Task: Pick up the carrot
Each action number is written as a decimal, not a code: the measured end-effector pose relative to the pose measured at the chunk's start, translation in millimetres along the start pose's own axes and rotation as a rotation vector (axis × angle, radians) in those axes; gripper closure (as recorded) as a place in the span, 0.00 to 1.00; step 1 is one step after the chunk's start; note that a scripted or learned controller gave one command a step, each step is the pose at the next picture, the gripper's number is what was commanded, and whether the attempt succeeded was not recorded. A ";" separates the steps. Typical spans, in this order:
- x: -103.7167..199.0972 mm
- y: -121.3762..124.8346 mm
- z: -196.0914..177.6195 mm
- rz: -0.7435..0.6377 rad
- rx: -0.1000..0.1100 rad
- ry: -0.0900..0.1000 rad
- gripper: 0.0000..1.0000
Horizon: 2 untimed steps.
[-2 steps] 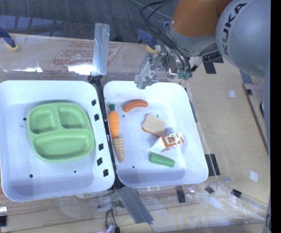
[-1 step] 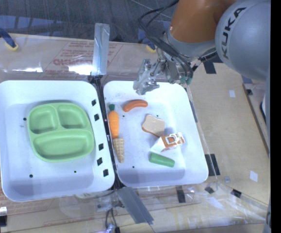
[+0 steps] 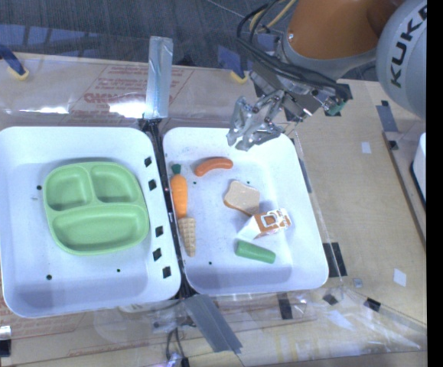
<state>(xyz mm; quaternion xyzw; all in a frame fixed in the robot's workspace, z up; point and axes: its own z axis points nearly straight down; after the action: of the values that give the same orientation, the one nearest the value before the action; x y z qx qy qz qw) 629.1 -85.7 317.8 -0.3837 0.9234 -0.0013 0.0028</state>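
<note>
I see two white bins (image 3: 22,281), a pale green divided plate (image 3: 95,207), an orange carrot (image 3: 179,195) with green top, a reddish-orange sausage (image 3: 213,165), tan bread slice (image 3: 242,197), green block (image 3: 254,251), orange-and-white carton (image 3: 271,222), beige corn cob (image 3: 187,235), light wooden tabletop (image 3: 366,212).

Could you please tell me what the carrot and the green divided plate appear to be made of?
The carrot looks like moulded toy plastic: uniform orange, smooth, with a faint sheen. The green divided plate also seems plastic, matte pale green with soft rounded ridges.
</note>
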 end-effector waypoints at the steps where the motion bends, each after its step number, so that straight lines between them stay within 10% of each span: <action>1: 13.4 -20.6 42.9 -0.531 -0.009 0.003 1.00; 2: 16.5 -56.2 28.3 -0.923 -0.004 -0.001 1.00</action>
<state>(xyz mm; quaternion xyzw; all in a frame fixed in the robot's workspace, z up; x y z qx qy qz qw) 657.5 -137.0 289.6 -0.7548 0.6559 -0.0006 0.0017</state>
